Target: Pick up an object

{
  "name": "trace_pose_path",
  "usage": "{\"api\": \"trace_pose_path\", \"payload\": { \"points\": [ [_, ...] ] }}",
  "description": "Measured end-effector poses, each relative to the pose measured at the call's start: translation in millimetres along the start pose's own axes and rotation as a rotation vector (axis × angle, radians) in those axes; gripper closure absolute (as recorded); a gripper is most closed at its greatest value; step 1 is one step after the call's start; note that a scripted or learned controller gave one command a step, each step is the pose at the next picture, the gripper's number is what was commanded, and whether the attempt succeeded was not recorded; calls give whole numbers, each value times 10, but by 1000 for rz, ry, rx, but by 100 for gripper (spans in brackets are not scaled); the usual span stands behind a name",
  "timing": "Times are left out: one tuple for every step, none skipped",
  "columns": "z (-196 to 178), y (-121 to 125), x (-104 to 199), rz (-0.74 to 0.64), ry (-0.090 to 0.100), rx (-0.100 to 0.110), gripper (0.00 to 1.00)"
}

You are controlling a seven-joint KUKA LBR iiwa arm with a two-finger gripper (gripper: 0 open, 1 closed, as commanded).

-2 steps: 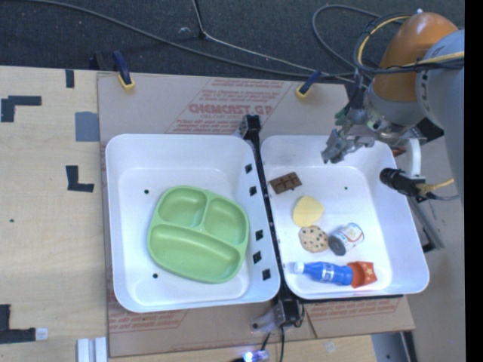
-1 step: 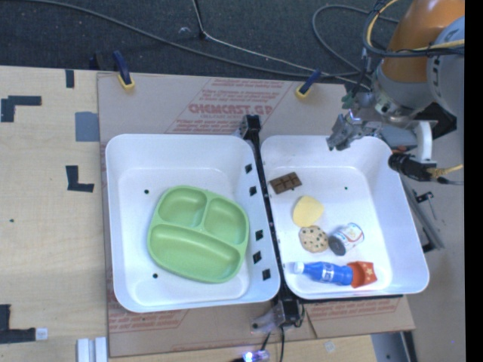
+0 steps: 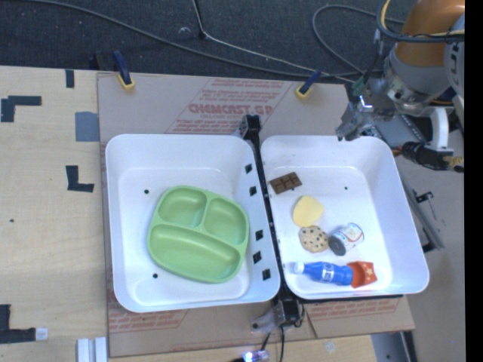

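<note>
The end effector [image 3: 355, 125] hangs at the far rim of the right bin [image 3: 392, 202], above its back corner; whether it is apart or together cannot be told, and nothing shows in its grip. All the candidates lie nearer the camera than it, down inside that bin.

Closest to it is the chocolate bar [image 3: 285, 182], flat and stiff, hard to get under. Beyond that sit a pale yellow disc [image 3: 307, 210] and a cookie [image 3: 312, 239], both low and probably light toy food, best taken across their edges. The small can [image 3: 347, 238] lies on its side and would likely roll; it should be gripped across its round body. Farthest off, the blue bottle [image 3: 328, 273] with a white cap lies beside a red packet [image 3: 362, 274]; the bottle looks smooth and slippery, the packet soft.

The left bin [image 3: 121, 202] holds a green divided plate [image 3: 199, 233].

Red print on the cardboard sheet [image 3: 219, 104] covering the table is too faint to read.
</note>
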State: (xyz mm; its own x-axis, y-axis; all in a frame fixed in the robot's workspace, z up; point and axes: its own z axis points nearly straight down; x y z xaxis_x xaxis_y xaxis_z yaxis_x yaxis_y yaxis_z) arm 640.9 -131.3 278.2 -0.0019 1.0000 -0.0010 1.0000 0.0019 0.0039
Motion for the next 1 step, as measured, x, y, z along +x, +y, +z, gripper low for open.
{"api": "trace_pose_path", "payload": {
  "points": [
    [-20,15,513,-4,2,4,100]
  ]
}}
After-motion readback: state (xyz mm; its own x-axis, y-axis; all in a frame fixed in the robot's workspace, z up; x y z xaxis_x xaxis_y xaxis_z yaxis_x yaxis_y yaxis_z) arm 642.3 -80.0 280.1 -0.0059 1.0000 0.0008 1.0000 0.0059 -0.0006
